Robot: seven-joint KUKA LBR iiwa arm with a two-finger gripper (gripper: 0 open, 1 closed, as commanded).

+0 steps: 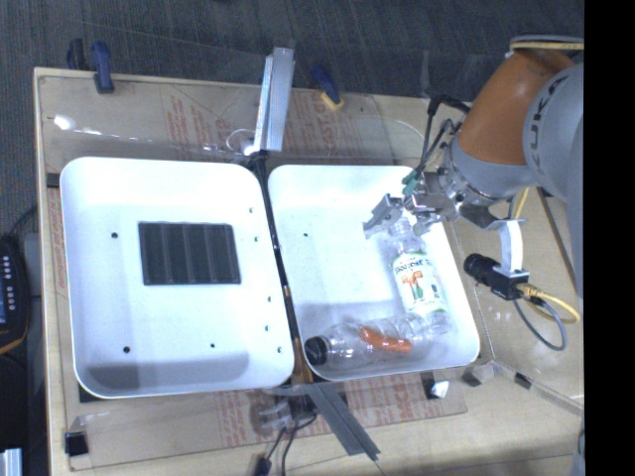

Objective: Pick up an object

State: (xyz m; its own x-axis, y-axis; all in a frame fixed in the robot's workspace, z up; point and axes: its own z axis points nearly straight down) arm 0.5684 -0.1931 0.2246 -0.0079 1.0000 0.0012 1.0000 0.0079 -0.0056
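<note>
The end effector (397, 209) hangs over the right bin (327, 196), above the neck of a clear labelled bottle (418, 281); whether it's released or clenched I cannot tell. That slick plastic could slide off and roll toward the other bottle (362, 343).

Left white bin (99, 266) holds dark ribbed panel (189, 253). Blue clamps (101, 65) beyond bin's far edge. Grey metal bar (274, 99) beyond bin's far right corner.
</note>
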